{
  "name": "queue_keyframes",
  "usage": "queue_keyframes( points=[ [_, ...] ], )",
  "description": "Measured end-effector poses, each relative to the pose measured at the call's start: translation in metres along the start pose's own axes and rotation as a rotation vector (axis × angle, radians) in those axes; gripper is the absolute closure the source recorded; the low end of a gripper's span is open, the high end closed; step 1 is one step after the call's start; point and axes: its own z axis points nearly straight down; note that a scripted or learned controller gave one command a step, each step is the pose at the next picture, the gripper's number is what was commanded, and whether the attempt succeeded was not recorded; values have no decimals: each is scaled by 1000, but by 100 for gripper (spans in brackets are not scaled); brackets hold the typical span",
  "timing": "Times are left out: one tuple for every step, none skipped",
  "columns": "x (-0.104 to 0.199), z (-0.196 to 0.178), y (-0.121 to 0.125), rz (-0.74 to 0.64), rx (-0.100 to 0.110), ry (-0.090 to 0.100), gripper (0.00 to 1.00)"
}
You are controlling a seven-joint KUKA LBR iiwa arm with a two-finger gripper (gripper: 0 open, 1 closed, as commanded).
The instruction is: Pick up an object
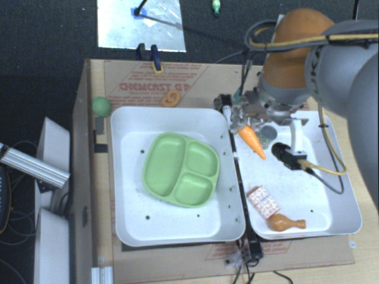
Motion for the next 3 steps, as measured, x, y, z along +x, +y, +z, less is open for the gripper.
queue_keyframes(
  points=[
    [108, 23, -60, 0, 3, 0, 100],
    [76, -42, -20, 4, -2, -2, 100],
    [76, -52, -19, 1, -2, -1, 100]
  ],
)
